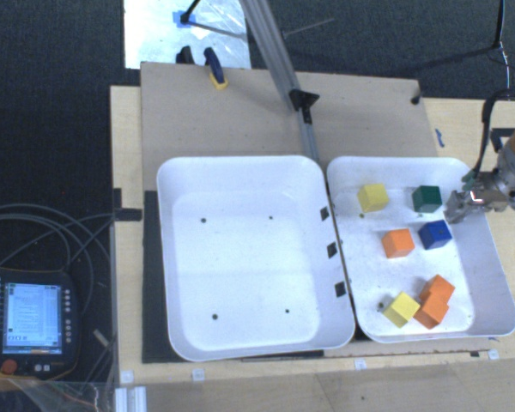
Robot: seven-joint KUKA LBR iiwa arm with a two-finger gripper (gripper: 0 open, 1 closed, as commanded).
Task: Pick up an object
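The right bin [494, 269] holds several cubes. At its back lie a yellow cube [373, 197] and a green cube [427, 198]. Near the middle are an orange cube [397, 243] and a blue cube [434, 234]. At the front a second yellow cube [402, 309] touches two orange cubes [439, 289] that lean on each other. My gripper [462, 206] reaches in from the right edge. It hangs just right of the green cube and above the blue cube, and nothing shows in it.
The left bin [240, 172] adjoins the right one, with black clips along the shared rim. A grey pole [273, 41] slants across the back of the bench. A teach pendant [26, 320] with cables lies off the bench at the lower left.
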